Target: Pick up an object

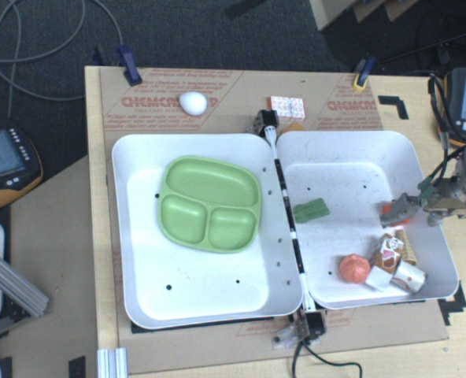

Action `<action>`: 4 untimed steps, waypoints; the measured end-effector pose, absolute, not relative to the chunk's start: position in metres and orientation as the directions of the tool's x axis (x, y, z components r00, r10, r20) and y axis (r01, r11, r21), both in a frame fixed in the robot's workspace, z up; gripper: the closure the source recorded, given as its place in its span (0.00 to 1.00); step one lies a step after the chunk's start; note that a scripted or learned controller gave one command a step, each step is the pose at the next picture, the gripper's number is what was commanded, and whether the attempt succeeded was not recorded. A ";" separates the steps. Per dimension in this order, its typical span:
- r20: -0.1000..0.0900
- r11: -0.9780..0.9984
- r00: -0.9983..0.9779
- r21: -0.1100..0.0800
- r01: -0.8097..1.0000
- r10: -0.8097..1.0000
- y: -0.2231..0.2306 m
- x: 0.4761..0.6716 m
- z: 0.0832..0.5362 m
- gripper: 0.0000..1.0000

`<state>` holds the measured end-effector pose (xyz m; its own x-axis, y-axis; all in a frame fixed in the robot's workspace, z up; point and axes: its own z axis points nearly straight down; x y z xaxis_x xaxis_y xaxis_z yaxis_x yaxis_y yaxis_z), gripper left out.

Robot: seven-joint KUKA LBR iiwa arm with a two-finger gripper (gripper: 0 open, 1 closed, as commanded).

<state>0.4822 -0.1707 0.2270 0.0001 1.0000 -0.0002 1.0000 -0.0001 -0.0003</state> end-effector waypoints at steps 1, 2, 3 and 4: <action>0.001 -0.001 0.001 -0.003 1.000 1.000 -0.200 0.518 0.094 0.00; 0.002 0.001 -0.001 0.000 1.000 1.000 -0.199 0.496 0.085 0.00; 0.000 0.000 0.000 0.004 1.000 1.000 -0.199 0.497 0.095 1.00; 0.001 0.003 -0.003 0.001 1.000 1.000 -0.135 0.529 0.143 1.00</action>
